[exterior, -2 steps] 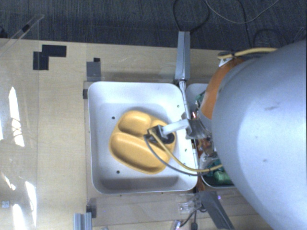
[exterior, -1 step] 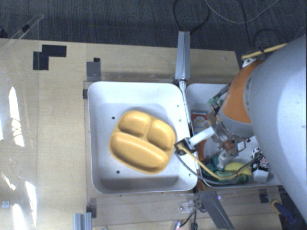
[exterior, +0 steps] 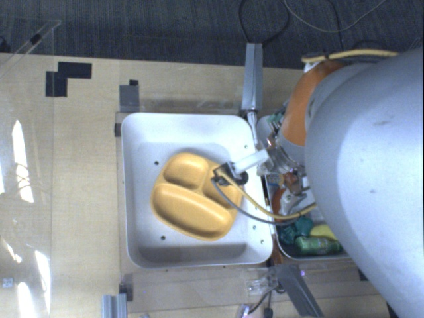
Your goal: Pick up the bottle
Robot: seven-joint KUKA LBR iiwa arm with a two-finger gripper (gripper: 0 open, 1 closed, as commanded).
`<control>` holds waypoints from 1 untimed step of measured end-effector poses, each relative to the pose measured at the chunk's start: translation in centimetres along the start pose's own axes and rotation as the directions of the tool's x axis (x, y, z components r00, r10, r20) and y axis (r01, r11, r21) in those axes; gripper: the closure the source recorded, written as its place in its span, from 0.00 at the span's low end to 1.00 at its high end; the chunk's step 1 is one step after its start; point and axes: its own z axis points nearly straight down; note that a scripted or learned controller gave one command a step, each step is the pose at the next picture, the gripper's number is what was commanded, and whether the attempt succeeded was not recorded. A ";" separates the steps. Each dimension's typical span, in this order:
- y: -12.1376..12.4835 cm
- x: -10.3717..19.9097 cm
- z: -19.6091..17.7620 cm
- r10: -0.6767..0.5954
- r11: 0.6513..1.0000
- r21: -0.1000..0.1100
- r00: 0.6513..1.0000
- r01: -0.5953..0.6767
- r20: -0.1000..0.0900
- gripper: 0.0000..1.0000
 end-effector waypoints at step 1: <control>-5.1 -1.1 4.1 -0.045 0.999 0.009 0.999 0.045 0.001 0.00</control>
